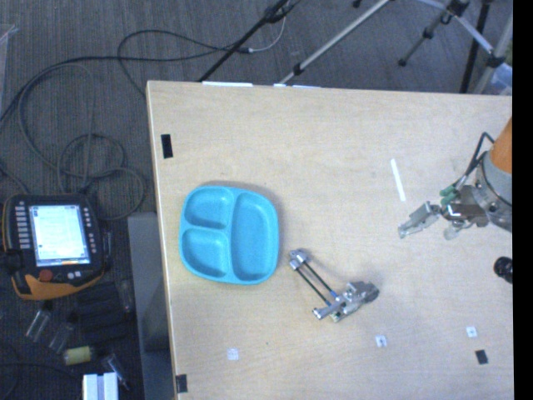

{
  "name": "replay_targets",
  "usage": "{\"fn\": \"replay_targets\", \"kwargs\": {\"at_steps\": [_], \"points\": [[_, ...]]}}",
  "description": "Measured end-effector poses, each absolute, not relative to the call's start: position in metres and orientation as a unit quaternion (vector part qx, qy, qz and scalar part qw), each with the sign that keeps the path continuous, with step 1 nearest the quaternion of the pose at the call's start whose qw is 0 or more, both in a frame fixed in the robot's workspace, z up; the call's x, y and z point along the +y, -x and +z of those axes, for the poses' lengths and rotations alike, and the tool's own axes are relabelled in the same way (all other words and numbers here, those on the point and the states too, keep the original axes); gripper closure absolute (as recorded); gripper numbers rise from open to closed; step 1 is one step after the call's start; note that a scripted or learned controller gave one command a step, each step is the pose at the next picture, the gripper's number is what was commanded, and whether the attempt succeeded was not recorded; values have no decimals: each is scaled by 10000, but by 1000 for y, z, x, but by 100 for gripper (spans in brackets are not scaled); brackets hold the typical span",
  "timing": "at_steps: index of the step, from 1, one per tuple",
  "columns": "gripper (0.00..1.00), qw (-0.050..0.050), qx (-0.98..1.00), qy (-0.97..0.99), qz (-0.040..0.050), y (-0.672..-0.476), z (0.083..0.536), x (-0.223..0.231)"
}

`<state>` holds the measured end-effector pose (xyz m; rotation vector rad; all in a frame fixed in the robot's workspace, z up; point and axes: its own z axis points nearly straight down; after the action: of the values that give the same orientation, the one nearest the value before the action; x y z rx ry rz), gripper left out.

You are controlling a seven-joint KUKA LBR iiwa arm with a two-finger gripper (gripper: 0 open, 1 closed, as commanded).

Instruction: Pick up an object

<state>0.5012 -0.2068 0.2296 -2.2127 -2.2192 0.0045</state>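
Note:
A blue divided plate [231,234] lies on the left part of the light wooden bench top [333,132]. Just right of it rests a metal hinged tool [331,290] with two long thin handles and a chunky head at its lower right end. My gripper [426,227] reaches in from the right edge, well to the upper right of the metal tool and apart from it. It is open, with nothing between its fingers, and hangs over bare bench top.
A thin white strip [398,180] lies on the bench above the gripper. Small black and white markers dot the bench near its front and left edges. On the floor to the left sit a teach pendant [57,240] and cables. Tripod legs stand behind the bench.

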Motion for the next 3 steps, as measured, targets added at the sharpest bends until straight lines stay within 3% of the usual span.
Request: {"fn": "replay_targets", "kwargs": {"at_steps": [1,2,3], "points": [[0,9,-6940,7199,26,-529,372,-181],[0,10,-6704,7420,29,-557,431,-190],[0,10,-5824,8129,38,-598,430,-179]]}}
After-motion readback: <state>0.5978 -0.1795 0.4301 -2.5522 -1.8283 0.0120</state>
